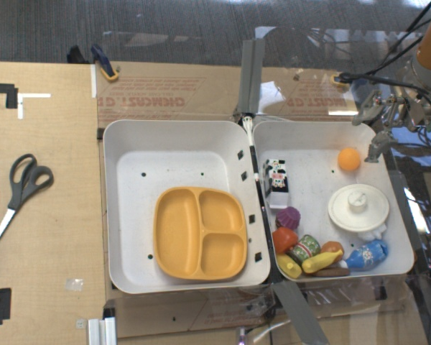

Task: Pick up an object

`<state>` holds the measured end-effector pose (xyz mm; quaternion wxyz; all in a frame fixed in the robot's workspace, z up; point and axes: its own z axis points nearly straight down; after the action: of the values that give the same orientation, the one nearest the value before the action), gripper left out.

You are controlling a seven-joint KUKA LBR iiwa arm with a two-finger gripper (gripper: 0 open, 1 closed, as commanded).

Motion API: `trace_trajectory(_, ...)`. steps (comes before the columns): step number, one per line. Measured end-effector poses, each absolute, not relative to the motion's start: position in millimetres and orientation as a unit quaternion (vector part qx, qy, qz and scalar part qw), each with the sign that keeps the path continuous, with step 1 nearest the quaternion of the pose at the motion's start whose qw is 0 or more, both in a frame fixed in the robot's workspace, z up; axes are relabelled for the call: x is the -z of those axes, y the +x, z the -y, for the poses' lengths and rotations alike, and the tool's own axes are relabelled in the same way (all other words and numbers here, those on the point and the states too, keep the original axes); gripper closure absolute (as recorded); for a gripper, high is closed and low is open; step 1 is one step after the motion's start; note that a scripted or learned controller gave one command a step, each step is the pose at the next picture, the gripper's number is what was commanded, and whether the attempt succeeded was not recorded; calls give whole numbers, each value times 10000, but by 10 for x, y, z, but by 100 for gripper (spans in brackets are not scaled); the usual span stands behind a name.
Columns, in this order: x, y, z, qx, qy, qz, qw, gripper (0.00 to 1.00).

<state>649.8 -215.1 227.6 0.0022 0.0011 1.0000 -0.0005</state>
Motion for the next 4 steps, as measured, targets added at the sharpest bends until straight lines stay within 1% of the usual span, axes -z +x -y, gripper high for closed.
trace_trajectory(1,-1141,6081,2212,8,-1284,-9917,21,0)
trace_trajectory(2,-1020,5391,2231,65,-1430,-9896,135,0)
trace_trajectory(3,-953,6183,2207,12,-79,-10000,44,0)
trace_trajectory(4,-1072,6208,2196,24,-96,-9999,80,100)
